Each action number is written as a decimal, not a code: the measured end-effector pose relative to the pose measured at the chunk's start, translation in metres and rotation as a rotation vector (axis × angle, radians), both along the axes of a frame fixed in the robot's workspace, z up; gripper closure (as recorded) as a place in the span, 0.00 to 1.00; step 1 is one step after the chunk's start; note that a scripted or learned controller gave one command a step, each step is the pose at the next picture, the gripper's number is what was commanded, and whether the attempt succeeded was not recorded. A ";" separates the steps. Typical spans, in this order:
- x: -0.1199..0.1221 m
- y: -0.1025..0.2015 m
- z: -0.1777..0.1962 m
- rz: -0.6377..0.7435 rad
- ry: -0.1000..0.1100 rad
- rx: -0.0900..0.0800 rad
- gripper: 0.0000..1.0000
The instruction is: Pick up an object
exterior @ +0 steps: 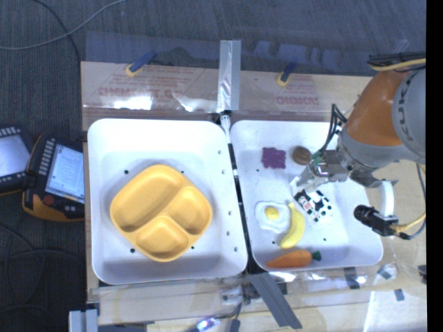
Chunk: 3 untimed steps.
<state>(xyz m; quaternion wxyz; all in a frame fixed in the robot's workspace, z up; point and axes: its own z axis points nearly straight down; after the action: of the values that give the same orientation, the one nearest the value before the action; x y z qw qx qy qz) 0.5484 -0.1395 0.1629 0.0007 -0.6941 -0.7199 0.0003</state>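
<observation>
**Still nothing lifted**

Seemingly no pick yet: the grey two-finger gripper [309, 183] hangs low over the black-and-white patterned toy [313, 204], which lies in the right white bin [360, 251] at its centre, about two o'clock from the yellow banana [293, 229]. Grip state: cannot tell.

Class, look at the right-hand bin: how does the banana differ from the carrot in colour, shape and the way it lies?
The banana is yellow and curved; the carrot is orange, straight and tapering, with a green end. The banana lies slanted, touching the fried egg; the carrot lies nearly level along the bin's near wall, apart from the egg. Both are toy foods lying flat in the right bin.
</observation>
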 end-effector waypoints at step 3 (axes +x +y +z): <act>0.005 -0.057 -0.063 0.212 -0.014 -0.002 1.00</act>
<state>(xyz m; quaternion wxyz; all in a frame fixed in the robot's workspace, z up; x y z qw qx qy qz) 0.5529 -0.1970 0.1000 -0.0051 -0.6141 -0.7892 -0.0038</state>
